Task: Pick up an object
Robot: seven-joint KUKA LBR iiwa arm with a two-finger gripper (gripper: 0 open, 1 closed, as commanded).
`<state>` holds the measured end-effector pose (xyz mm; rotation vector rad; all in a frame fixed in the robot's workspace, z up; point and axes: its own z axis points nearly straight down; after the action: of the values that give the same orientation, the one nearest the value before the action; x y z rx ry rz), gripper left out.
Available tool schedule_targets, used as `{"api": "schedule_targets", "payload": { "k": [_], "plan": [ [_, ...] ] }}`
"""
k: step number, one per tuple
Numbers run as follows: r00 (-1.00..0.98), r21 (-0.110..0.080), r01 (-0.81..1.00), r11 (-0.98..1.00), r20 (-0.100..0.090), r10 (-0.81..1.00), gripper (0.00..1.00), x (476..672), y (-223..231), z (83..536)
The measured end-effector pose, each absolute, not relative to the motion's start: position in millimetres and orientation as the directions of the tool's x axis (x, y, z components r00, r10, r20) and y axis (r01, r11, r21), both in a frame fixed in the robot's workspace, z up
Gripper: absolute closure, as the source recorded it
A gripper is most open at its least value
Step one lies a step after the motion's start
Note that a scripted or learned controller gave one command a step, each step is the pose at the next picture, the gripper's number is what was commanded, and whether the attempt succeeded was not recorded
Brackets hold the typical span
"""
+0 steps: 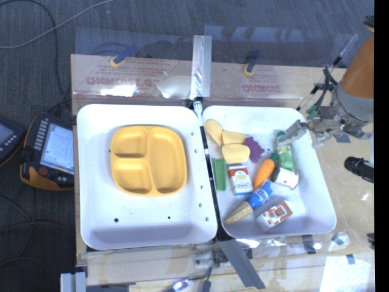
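Observation:
The right bin holds a heap of toy food. In it are a carrot, a red and white carton, a purple grape bunch, a blue bottle, an ice cream cone, a brown and white carton and a green packet. My gripper hangs over the bin's upper right corner, above and to the right of the green packet. Nothing shows in its grasp.
A yellow compartment plate lies in the left bin. A pale yellow piece, a cheese block and a green stick lie by the divider. A teach pendant sits on the floor at the left.

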<state>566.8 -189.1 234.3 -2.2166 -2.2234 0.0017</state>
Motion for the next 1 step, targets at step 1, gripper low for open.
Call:
{"api": "schedule_targets", "payload": {
  "k": [1],
  "plan": [
    [-0.086,0.000,0.996,0.086,0.000,0.996,0.00,564.1,-194.4,93.7]
  ]
}}
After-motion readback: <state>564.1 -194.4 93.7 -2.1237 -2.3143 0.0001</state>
